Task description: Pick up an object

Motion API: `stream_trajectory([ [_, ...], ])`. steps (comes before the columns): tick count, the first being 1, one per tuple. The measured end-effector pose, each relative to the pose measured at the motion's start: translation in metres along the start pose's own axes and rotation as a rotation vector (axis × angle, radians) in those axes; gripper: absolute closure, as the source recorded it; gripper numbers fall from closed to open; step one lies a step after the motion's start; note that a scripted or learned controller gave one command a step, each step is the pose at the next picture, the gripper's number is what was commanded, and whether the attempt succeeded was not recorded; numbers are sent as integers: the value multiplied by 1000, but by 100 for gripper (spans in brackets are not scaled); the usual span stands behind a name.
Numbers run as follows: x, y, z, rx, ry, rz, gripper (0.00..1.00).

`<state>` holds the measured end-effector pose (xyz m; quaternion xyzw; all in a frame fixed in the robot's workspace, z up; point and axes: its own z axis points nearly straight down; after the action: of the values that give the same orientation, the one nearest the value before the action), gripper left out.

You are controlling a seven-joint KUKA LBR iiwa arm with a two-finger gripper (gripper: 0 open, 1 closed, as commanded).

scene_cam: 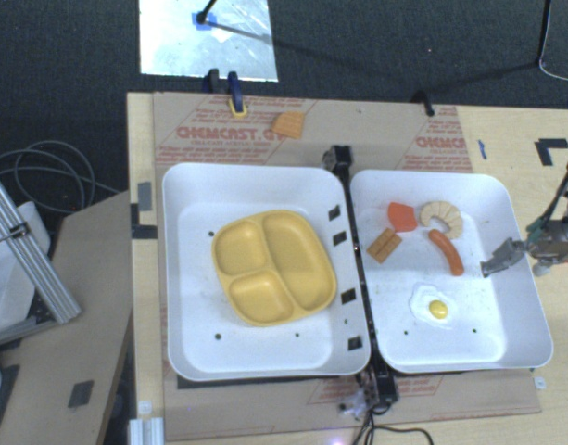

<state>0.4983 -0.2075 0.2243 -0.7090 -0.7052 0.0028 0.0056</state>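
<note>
Gripper (pixel 508 256) at right bin's (pixel 506 346) right rim, finger state unclear, near sausage (pixel 447 251), fried egg (pixel 433 305).

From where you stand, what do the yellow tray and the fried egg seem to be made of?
The yellow tray looks like moulded plastic, matt: one even colour, rounded compartments. The fried egg seems a plastic or rubber toy, with a flat white and a glossy yolk; which one is unclear.

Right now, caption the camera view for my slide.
Gripper at the right bin beside toy foods; yellow divided plate in the left bin.
</note>
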Motion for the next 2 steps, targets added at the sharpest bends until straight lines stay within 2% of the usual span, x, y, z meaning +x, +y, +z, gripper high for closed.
stream_trajectory([
  [1,1,-12,61,-8,-2,-5,0],
  [2,0,-10,-29,-23,-9,-10,0],
])
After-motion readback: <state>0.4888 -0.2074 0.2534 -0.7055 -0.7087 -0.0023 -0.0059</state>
